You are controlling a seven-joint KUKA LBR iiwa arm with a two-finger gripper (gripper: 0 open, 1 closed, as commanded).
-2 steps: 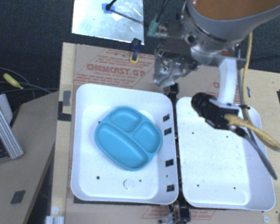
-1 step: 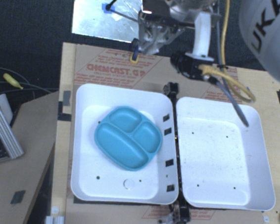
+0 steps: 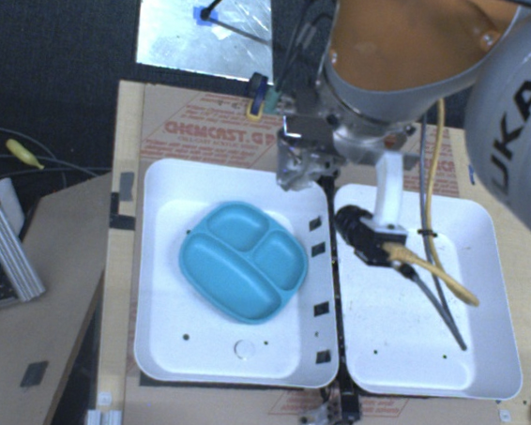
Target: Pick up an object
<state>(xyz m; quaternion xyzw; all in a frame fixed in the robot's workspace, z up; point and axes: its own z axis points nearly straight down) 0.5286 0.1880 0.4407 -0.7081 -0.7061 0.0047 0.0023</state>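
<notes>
Blue plate (image 3: 242, 260) being seen lying in left bin (image 3: 163, 243), below-left of gripper (image 3: 305, 167); gripper's grip state cannot be told.

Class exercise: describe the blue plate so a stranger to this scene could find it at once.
Find the two white bins; take the left bin. The plate lies in its middle: light blue, rounded, split into three compartments, the one coloured thing there.

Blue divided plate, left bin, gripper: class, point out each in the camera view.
blue divided plate (image 3: 240, 272), camera view, centre ridge.
left bin (image 3: 161, 352), camera view, bare floor.
gripper (image 3: 300, 171), camera view, metal body.
</notes>
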